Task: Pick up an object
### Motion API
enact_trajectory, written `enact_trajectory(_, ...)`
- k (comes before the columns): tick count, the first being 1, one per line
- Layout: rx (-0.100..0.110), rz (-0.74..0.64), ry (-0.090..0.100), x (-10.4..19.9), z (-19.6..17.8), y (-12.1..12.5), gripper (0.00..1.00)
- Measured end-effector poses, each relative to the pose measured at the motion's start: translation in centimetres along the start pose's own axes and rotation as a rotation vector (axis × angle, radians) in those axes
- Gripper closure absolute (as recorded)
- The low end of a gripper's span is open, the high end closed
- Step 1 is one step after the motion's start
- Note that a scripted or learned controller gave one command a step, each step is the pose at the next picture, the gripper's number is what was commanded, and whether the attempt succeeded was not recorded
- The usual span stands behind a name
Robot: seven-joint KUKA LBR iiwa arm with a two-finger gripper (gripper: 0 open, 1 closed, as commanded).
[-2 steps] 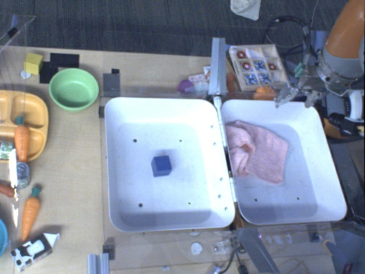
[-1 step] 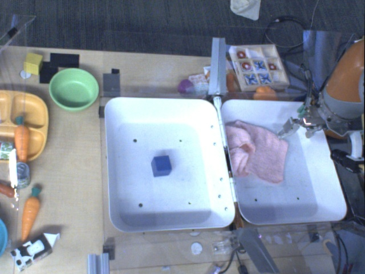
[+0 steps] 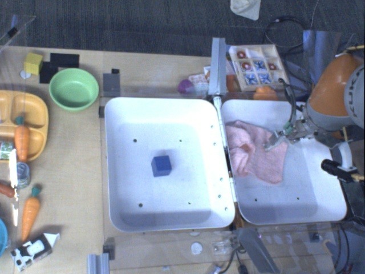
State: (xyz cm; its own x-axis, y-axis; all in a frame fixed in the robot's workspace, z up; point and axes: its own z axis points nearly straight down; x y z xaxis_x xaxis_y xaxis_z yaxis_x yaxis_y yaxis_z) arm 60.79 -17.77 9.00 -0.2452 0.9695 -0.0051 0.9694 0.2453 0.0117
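Note:
A blue cube (image 3: 161, 165) rests near the middle of the left white bin (image 3: 125, 204). A pink cloth (image 3: 251, 152) lies crumpled in the left half of the right white bin (image 3: 319, 204). My gripper (image 3: 278, 138) reaches in from the right and sits low at the cloth's upper right edge, its tips touching or just over the fabric. The grey arm with its orange band (image 3: 333, 90) stands at the right side of that bin.
Left of the bins stand a green bowl (image 3: 73, 88), a yellow tray (image 3: 25, 124) and toy carrots (image 3: 28, 210). A box of tiles (image 3: 256, 66) and small items lie behind the bins. A metal divider (image 3: 217, 67) rises between the bins at the back.

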Motion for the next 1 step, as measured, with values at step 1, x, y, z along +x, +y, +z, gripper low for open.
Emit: enact_trajectory(1,-0.003,-0.188,-0.001,5.13,-0.07,1.51,0.0)
